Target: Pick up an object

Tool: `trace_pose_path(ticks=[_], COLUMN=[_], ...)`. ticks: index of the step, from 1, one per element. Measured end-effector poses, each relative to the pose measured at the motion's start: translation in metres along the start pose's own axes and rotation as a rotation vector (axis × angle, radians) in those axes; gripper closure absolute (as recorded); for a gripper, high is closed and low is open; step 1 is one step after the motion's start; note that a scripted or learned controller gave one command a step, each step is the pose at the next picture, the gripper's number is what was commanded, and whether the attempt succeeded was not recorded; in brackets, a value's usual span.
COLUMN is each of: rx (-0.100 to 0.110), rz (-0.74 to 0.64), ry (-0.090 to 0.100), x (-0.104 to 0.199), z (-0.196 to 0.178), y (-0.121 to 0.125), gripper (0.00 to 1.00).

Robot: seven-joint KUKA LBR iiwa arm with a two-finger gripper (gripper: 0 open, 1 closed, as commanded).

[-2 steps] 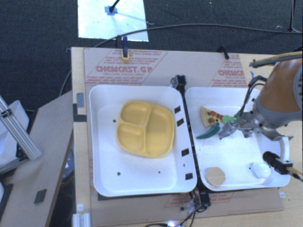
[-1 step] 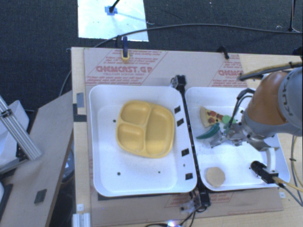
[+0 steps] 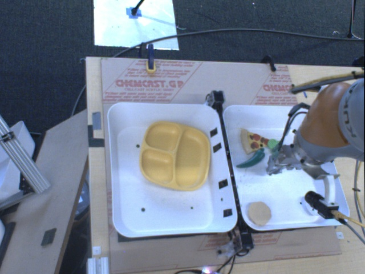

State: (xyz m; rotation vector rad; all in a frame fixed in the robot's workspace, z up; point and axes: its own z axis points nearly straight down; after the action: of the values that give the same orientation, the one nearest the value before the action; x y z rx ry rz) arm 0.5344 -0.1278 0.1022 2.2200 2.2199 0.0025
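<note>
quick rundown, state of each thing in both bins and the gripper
yellow divided plate: lying flat in the left bin, compartments bare
pizza slice: flat in the right bin, near the divider
green pepper: lying just below the pizza slice
tan round cookie: flat near the right bin's front edge
gripper: low in the right bin beside the green pepper

The protective sheet (image 3: 194, 81) lying under the two bins carries red print. "CHEMCAST GP" reads plainly at its upper left, with a smaller line beneath it too fine to make out. The same mark repeats at the upper right, slanted and partly cut off. No other writing is legible.
</note>
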Motion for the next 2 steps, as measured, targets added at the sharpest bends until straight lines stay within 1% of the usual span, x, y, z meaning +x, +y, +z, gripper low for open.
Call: trace_pose_path(ticks=[1,2], rx=[-0.003,-0.006], rz=[-0.004,-0.005], ry=[-0.001,-0.001], x=[0.002,0.002], z=[-0.044,-0.108], y=[0.005,0.005], gripper=[1.00,1.00])
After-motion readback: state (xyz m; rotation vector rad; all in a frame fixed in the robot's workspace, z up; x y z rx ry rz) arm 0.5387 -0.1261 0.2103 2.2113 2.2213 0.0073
